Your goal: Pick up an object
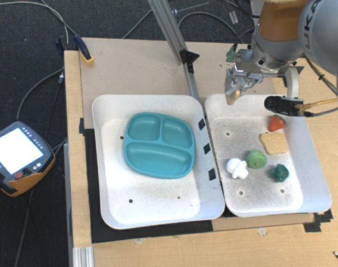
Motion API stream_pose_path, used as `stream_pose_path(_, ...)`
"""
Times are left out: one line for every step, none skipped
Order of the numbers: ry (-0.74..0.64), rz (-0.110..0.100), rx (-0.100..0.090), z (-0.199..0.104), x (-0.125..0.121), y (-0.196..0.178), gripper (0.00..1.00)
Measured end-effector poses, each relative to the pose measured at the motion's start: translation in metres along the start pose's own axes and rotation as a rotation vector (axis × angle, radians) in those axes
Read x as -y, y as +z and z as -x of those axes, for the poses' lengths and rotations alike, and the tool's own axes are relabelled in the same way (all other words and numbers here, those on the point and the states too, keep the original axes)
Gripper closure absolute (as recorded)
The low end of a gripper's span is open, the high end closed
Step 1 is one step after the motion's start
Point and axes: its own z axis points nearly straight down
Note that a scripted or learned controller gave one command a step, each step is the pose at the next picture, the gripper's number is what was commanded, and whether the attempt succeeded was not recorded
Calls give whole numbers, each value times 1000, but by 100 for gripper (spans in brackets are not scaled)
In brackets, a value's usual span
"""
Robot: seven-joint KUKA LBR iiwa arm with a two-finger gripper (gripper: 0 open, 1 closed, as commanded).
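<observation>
Right now I see the gripper [234, 95] hanging over the far left corner of the right bin [302, 202], close to its far rim. From my feed I cannot tell whether its fingers are apart or together; they blur into one small dark tip, and nothing shows between them.

Nearer to me in that same bin lie five small objects, all well apart from the gripper. A red piece [276, 123] sits farthest, by the right side, with a tan square piece [275, 143] just near of it. Nearer still come a green round piece [257, 159], a white lumpy piece [237, 167] to its left, almost touching it, and a dark green piece [279, 173] to its right.

On the left, the other bin [110, 204] holds a teal divided plate [158, 144] lying flat toward its far half. A handheld screen unit [16, 157] rests on the floor at far left.
</observation>
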Motion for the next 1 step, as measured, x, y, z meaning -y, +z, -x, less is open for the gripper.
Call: stream_pose_path(0,-1,-1,-54,-6,3,100)
